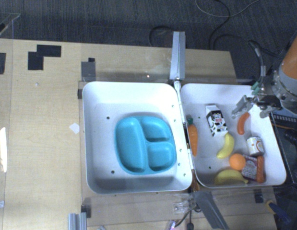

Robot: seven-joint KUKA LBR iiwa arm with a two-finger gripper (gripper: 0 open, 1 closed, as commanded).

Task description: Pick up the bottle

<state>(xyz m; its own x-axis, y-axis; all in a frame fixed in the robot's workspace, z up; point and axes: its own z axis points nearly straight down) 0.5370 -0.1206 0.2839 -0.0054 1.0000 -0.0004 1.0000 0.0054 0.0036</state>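
The arm reaches in from the right over the right bin [279, 143], and its jaws [252, 106] hang above the bin's upper right part. The two grey fingers [241, 104] stand spread apart with nothing between them.

The bottle [254, 146], a small pale one with a label, lies below the jaws near the bin's right wall, well apart from them. Just below and left of the jaws lies a red sausage [242, 123], close under the left finger but not pinched. Further left of the jaws is a small black and white carton [216, 120]. Below that a banana [227, 146] lies tilted, and an orange [237, 162] sits beside a second banana [229, 177] at the bin's lower edge. A dark red packet [254, 169] rests just under the bottle. A carrot [192, 138] lies along the bin's left wall.

Far to the left of the jaws, the left bin [98, 128] holds a blue divided tray [144, 143]. Both bins sit on the pale wooden desk [38, 128].
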